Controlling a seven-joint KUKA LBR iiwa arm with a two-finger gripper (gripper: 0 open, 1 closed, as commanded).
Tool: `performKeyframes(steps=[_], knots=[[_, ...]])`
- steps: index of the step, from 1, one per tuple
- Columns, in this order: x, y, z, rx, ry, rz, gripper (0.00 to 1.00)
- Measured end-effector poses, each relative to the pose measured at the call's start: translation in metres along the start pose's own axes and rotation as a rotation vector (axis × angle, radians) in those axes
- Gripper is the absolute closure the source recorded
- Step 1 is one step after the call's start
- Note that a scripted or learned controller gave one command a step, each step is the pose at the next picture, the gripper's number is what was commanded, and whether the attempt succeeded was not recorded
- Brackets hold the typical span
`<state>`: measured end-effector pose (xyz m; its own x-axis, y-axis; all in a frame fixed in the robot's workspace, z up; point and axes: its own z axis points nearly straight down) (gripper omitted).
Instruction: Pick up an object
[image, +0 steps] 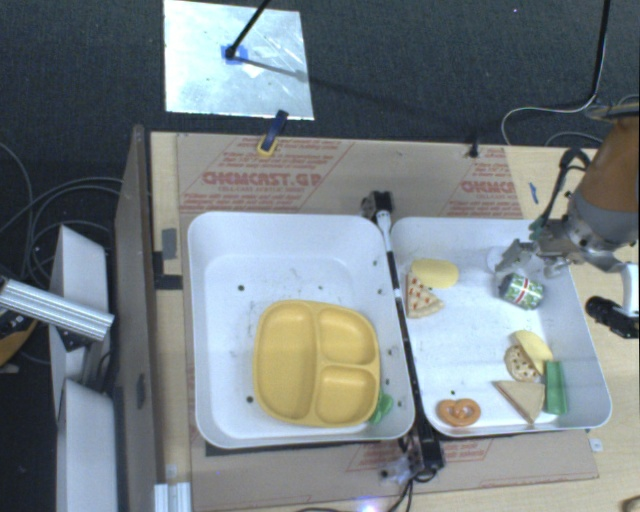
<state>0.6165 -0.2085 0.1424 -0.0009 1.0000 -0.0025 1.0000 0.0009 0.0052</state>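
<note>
- So the claw (527, 262) sits low over the far right part of the right bin (470, 330), coming in from the right. Honestly can't tell how it's set, that bit is too blurry.
- Right under and just in front of the claw is a small green and white can (522, 291), tipped on its side. Looks like the pick target to me, since it's the closest thing. Touching or just hovering? Can't say.
- Left of the claw: a yellow lemon-ish piece (434, 272) with a pizza slice (421, 298) just beside it, both hugging the divider.
- Nearer the camera from the claw: a cookie (519, 364), a yellow chip-like piece (532, 347), a green stick (553, 387), a tan wedge (520, 400) and a pretzel (459, 411), all bunched at the bin's near edge, probably just scattered toys.
- Well left of the claw, the left bin (230, 250) holds a yellow divided plate (316, 362).
- Bins sit on a cardboard sheet (300, 170) on the bench, dark carpet (80, 80) around it, cables (40, 215) off to the left.
</note>
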Motion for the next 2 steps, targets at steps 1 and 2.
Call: performKeyframes(steps=[1,2], knots=[[0.003,0.014,0.061,0.004,0.001,-0.004,0.0],[0.001,0.016,-0.062,-0.009,-0.002,-0.004,0.0]])
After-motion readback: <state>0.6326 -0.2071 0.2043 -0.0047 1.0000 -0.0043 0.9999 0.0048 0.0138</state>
